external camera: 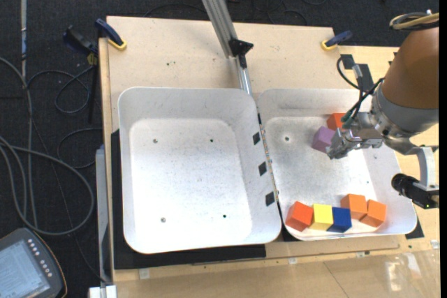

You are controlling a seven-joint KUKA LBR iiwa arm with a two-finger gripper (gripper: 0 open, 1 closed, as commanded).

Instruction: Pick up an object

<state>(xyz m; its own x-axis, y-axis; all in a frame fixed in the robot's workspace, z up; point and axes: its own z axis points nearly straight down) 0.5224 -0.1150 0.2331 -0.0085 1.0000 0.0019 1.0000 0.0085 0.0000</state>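
Over the right bin (391,171) my gripper (340,148) hangs low, in the upper middle part of this bin, and my grey arm with its orange band comes in from the right side of the view. Just beside my fingertips, on the side away from my arm, lies a purple block (323,139); it seems to touch my gripper or to be almost touching, but I cannot tell if it is between my fingers, and I cannot tell how far my gripper is open, because my own wrist and the cables cover this part. Behind the purple block, a little toward my arm and toward the far wall of the bin, I see a small orange block (336,120), partly hidden by my gripper. Well apart from my gripper, along the near wall of the same bin, more blocks lie in a row close together: an orange block (299,215) farthest from my arm, then a yellow block (323,215) touching it, then a blue block (341,219), and after this two more orange blocks (365,208) nearest to my arm side. On the far side of my gripper from my arm is the left bin (140,150), with its wall pressed against the wall of the right bin. Both bins stand on a light wooden bench (174,52), which has blue and yellow clamps (110,35) at its far corners.
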